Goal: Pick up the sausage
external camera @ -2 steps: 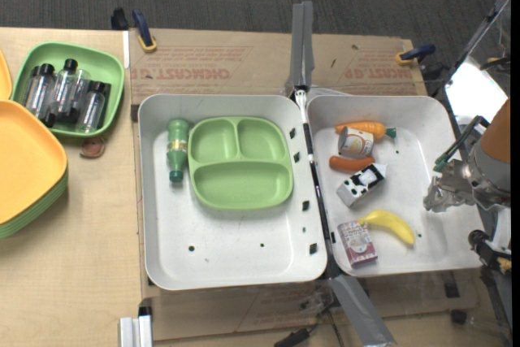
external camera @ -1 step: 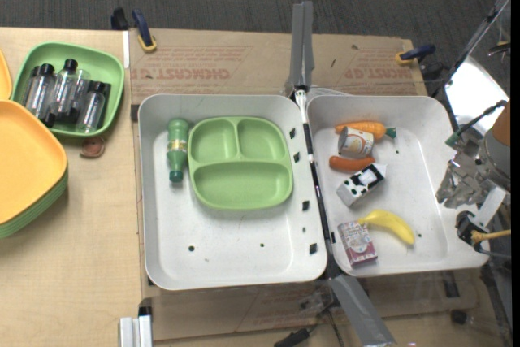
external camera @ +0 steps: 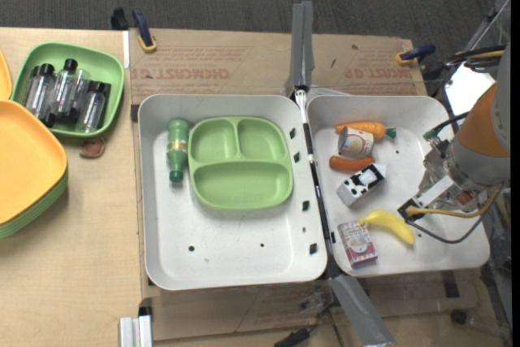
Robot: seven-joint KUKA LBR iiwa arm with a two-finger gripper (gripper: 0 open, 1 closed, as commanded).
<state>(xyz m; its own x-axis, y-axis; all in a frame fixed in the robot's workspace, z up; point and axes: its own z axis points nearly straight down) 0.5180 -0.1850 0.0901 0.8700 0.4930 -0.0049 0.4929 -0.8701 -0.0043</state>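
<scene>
Approach step: the claw [external camera: 436, 175] sits well right of the sausage [external camera: 351, 162]; I cannot tell its grip state. Next move: travel left, then descend.

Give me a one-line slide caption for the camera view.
Sausage lies in the right bin between a can and a cow-print carton, with the claw over that bin's right side.

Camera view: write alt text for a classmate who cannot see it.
An orange sausage lies in the right bin among a carrot, can, cow-patterned carton, banana and pink packet, with the robot arm over that bin's right side. The left bin holds a green divided plate and bottle.
</scene>
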